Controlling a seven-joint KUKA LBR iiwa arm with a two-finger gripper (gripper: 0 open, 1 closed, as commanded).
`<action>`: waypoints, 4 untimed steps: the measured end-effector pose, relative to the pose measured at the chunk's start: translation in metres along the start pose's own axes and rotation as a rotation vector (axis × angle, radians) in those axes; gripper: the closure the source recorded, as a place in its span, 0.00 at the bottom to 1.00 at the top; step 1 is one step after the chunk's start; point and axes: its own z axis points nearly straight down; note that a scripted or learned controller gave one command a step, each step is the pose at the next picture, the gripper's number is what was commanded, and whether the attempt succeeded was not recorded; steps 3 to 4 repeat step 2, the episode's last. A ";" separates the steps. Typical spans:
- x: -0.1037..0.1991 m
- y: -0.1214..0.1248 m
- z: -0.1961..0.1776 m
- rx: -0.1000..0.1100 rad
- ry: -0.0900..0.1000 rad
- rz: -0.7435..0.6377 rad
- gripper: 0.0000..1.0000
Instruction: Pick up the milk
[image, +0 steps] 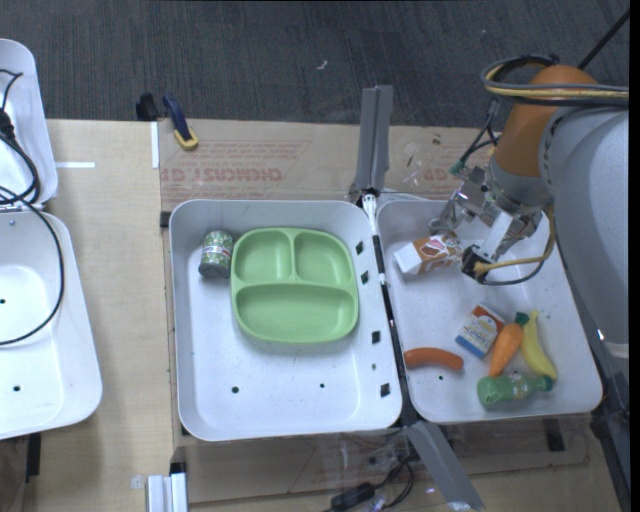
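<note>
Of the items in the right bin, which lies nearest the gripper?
The milk carton, white and orange, lying at the bin's upper left just beside the gripper. The hot dog, carrot, banana and green bottle all lie lower down.

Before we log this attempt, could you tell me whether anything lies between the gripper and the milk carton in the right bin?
Nothing visible does. The gripper is right beside the milk carton at the back of the right bin. The sausage, carrot, banana and green bottle lie nearer the front, clear of it.
</note>
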 end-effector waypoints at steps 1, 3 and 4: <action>-0.007 0.000 0.001 0.001 -0.010 0.008 1.00; -0.007 0.000 0.002 0.001 -0.011 0.008 0.00; -0.007 0.000 0.002 0.001 -0.011 0.008 0.00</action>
